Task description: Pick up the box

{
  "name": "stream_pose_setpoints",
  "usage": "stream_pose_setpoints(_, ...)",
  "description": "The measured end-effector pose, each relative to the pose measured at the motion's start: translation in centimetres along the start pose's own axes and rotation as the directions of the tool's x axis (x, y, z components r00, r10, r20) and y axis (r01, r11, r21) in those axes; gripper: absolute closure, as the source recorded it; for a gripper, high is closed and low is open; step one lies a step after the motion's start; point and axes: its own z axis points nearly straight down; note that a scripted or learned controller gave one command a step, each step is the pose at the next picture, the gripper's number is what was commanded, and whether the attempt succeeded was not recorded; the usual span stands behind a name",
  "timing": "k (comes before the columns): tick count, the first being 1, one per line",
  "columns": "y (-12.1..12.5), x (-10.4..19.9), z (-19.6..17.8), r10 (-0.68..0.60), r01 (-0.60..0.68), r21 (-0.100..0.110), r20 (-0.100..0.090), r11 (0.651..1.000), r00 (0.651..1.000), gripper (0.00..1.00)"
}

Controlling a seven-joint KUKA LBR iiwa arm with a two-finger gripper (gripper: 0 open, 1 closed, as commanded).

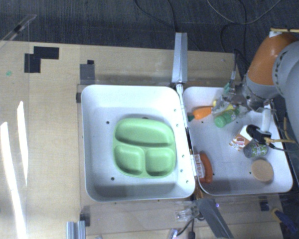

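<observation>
The pincer (232,99) hangs low over the far edge of the right shallow white bin (284,180), among an orange carrot-shaped toy (203,112) and a green cylindrical bottle (224,118), probably feeling for a hold there. Whether it is apart or together cannot be told. The likeliest box, a small crumpled printed carton (238,142), lies mid-bin, near a round tan disc (262,170). The green divided plastic tray (144,146) fills the left white bin (89,148).
</observation>
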Motion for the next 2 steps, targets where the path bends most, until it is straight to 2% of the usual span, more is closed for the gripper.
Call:
stream_pose_setpoints(1,-2.9,-1.8,1.2,0.093,-0.093,0.006,-0.001,0.996,0.996,0.00)
stream_pose_setpoints(2,-7.7,5.0,1.0,0.021,-0.021,0.002,-0.005,1.000,1.000,0.00)
